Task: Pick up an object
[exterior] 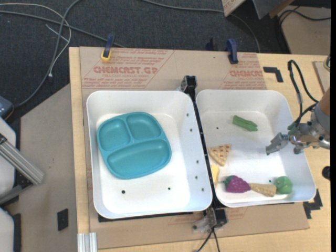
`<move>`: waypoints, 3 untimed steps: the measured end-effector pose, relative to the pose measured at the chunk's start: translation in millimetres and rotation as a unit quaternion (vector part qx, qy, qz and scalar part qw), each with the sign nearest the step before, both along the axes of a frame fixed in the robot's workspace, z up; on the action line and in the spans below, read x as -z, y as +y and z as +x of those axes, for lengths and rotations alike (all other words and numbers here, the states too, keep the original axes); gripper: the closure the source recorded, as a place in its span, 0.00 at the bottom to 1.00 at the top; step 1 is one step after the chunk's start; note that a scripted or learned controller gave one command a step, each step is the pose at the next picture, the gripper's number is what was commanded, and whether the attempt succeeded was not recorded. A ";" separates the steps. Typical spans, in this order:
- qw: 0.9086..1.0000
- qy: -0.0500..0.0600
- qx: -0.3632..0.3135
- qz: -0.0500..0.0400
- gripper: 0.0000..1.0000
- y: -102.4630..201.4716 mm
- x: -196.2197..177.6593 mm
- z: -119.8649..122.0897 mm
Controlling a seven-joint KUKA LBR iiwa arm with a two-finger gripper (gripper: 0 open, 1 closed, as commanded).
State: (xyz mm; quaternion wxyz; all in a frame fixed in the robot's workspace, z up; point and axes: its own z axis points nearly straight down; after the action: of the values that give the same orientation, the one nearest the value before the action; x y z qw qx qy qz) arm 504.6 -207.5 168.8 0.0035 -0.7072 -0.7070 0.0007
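Note:
The right bin [247, 97] holds several toy foods: a green pod [245, 123] at the back, a waffle-patterned wedge [220, 154] by the left wall, and a yellow piece [214, 173] just below it. Along the front lie purple grapes [237, 184], a tan bread stick [262, 189] and a green lump [283, 184]. My gripper [285, 144] hovers over the bin's right side, above bare floor, open with nothing between its fingers. It sits right of the wedge and behind the green lump.
The left bin [105, 193] carries a teal divided plate [134, 144]. A black clip [189, 83] joins the bins at the back. Two blue clamps [108, 45] [231, 49] pin the cardboard sheet. Cables run along the right edge [299, 88].

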 end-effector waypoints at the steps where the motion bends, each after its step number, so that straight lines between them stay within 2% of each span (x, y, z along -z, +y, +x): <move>1: 1.000 -0.001 -0.001 0.000 0.00 6.8 54.1 8.3; 2: 1.000 -0.003 0.000 -0.001 1.00 5.8 40.3 9.0; 3: 1.000 -0.007 -0.001 -0.003 1.00 0.7 -21.6 16.1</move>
State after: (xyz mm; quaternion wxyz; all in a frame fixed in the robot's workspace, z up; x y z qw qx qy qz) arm 520.7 -206.8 190.4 -0.0036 -0.7067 -0.7075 -0.0015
